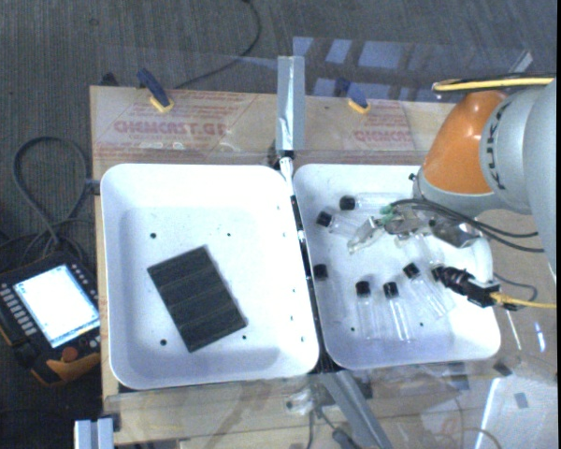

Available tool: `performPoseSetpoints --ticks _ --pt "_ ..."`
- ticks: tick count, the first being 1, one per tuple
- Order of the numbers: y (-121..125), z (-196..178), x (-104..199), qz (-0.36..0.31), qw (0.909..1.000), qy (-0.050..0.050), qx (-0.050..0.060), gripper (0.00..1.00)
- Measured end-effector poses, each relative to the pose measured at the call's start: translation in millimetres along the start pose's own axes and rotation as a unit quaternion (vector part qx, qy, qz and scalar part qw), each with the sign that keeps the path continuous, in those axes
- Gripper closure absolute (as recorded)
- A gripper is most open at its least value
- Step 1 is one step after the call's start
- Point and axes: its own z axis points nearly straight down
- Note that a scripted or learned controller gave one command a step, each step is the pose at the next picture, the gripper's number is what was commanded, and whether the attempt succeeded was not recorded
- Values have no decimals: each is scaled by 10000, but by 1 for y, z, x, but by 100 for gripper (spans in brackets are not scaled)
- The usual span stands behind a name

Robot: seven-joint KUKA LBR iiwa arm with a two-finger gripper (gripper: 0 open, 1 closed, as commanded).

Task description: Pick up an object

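Single fixed camera above bench (107, 120), slanted downward, both bins in frame, arm (505, 148) entering right.

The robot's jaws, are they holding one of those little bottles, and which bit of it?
It cannot be told. The gripper sits low among the clear vials in the right bin, blurred against them.

The arm (505, 152) is cut off by the right edge. It hides part of the right bin (337, 344). The clear little bottles (397, 321) there are hard to see.
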Motion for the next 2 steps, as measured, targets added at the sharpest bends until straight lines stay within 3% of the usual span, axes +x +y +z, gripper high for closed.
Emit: performPoseSetpoints --ticks 1,2 --pt "0 -8 0 1 10000 7 2 100" --pt "0 -8 0 1 10000 6 3 0"
